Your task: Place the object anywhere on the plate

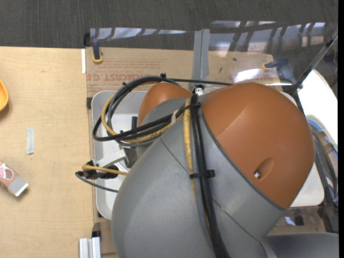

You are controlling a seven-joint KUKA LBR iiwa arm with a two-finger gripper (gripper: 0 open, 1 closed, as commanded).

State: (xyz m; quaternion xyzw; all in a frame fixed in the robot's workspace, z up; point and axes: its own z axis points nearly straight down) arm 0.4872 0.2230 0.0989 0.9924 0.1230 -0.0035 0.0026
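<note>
Only a dark, partly metallic piece of the gripper (128,150) is glimpsed low in the left bin (97,120), and whether it is spread or pressed together cannot be told, since it is covered by the arm (177,198). The arm is seen very close to the camera, with its grey shell across the lower middle and a large orange dome (252,138) at the right; a smaller orange band (161,98) is seen behind it, above the wrist. Black and yellow cables (115,128) are looped out from the arm over the left bin, and a further bundle is tied down the arm's side. The object and the plate cannot be located, as most of both bins is covered by the arm; a curved white surface (322,98) is seen at the right, but whether it is bin or plate cannot be told. Brown cardboard (134,71) with red print is laid behind the bins. On the table (48,90) to the left, well apart from the bin, a small grey strip (30,141) and a red-and-white packet (11,179) are seen, with an orange item (2,94) cut by the left edge.
</note>
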